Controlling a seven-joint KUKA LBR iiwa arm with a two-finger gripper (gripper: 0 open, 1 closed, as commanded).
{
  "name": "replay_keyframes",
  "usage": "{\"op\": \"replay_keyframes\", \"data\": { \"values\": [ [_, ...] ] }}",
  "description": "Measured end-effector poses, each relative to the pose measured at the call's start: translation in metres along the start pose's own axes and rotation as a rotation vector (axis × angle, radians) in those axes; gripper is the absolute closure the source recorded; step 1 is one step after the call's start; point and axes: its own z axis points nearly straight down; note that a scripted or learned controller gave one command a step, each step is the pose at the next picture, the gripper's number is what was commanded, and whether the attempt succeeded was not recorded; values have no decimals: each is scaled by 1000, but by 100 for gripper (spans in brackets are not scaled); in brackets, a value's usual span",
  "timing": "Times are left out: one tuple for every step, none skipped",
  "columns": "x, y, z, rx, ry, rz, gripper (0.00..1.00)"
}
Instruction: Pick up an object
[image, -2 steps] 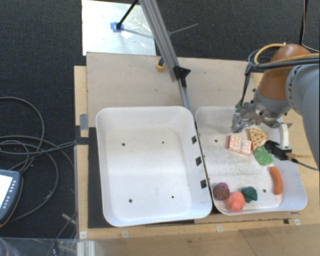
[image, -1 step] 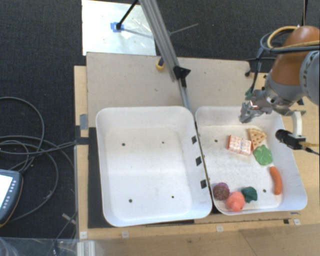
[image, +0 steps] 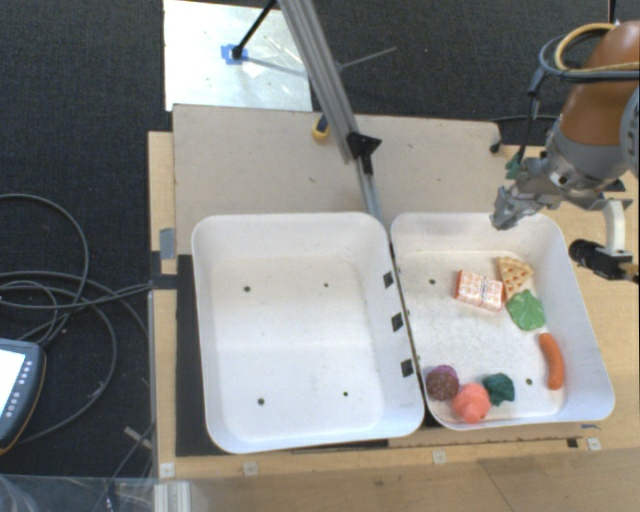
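1. candidate objects all sit in the right bin (image: 575, 300); nothing is lifted, everything rests on the bin floor.
2. pink-and-white block (image: 479, 290) lies near the bin's middle, tilted slightly; just to its right is a tan waffle-like wedge (image: 514, 273), the two close or barely touching, can't tell which.
3. green leaf-shaped piece (image: 526, 311) sits just below the wedge, touching or nearly so.
4. orange sausage-shaped item (image: 551, 361) lies lengthwise near the bin's right wall, below the green piece and apart from it.
5. along the near edge of the bin: dark maroon ball (image: 442, 382), salmon-pink round item (image: 471, 402) touching it on the lower right, then a dark teal lump (image: 498, 388) just beside the pink one.
6. gripper (image: 512, 213) hangs over the far rim of the right bin, above the wedge and block and well apart from the near-edge cluster. it's seen as a dark grey mass; can't tell how its tips are set, and nothing is visibly in it.
7. arm (image: 600, 100) comes in from the upper right, orange band above the wrist, yellow and black cables looped around it.
8. left bin (image: 215, 300) sits flush against the right one, black clips (image: 397, 322) along the shared edge.
9. a grey pole (image: 330, 80) slants across the bench (image: 430, 160) from the top down to the bins' junction.
10. black cables (image: 60, 300) and a handheld screen unit (image: 15, 385) lie on the dark floor at left.
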Motion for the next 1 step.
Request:
{"op": "replay_keyframes", "data": {
  "values": [
    [2, 12, -53, -1, 0, -1, 100]
  ]
}}
